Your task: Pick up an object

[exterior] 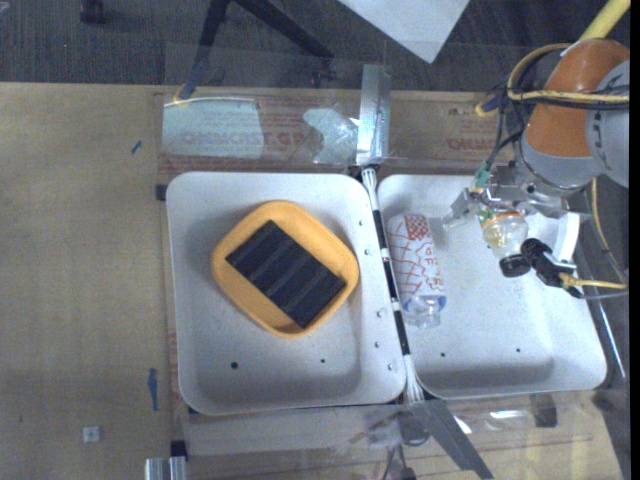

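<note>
A yellow-orange pad with a black ribbed top (285,267) lies tilted in the middle of the left bin (200,368). A clear plastic bottle with a red-and-white label (419,266) lies along the left wall of the right bin (520,363), its cap end toward the front. My gripper (500,224) hangs over the back right part of the right bin, to the right of the bottle and apart from it. A small pale, translucent shape sits right under the gripper; I cannot make out what it is.
A metal divider (374,118) and crumpled clear plastic (330,128) sit behind the bins. Cables (545,263) trail from the wrist over the right bin's right side. An office chair base (225,8) stands on the floor beyond the bench.
</note>
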`<move>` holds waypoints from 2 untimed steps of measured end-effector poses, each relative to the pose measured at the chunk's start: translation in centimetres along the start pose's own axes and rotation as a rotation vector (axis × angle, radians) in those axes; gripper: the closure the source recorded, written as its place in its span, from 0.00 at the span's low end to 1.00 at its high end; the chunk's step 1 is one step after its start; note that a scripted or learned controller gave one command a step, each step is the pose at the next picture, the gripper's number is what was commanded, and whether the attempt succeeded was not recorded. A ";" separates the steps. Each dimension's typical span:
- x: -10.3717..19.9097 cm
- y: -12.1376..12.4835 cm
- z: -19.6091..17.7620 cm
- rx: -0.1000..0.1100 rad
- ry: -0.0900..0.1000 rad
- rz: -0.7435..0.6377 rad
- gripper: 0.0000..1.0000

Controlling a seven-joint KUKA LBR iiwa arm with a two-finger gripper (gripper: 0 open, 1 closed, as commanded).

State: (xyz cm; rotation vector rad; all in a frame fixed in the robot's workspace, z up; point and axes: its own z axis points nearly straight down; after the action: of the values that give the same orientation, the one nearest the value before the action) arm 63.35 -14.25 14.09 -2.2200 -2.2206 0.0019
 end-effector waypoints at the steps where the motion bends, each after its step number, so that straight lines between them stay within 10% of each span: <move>1: -4.5 1.9 5.5 -0.006 -0.003 -0.127 0.00; 2: -4.5 2.0 4.4 -0.009 -0.005 -0.129 1.00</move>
State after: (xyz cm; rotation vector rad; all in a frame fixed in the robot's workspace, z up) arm 65.30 -18.77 9.69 -2.0788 -2.3667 -0.0024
